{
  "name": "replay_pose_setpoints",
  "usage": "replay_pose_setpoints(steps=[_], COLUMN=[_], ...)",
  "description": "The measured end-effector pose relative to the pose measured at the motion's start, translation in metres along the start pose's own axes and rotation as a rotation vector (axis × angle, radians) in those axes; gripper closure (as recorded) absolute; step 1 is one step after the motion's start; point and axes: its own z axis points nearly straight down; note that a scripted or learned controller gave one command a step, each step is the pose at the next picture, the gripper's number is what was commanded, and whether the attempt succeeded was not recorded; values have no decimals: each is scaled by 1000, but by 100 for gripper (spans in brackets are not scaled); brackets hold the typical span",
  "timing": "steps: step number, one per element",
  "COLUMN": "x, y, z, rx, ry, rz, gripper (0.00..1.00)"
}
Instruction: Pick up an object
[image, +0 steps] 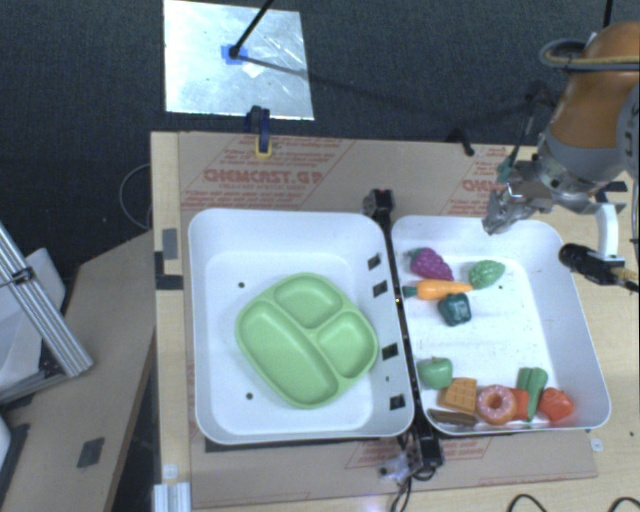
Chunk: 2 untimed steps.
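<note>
Where it lies, purple grape bunch (432, 264) looks knobbly.

Green tray (305, 340) — white bins (290, 228)

Dark carpeted floor (80, 90), wooden bench (300, 165), foil sheet (238, 60).
</note>
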Motion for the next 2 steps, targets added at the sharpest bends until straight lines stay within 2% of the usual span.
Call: replay_pose_setpoints(steps=[2], x=[64], y=[-72], z=[20], rx=[4], ry=[1], rz=[1], gripper=[100])
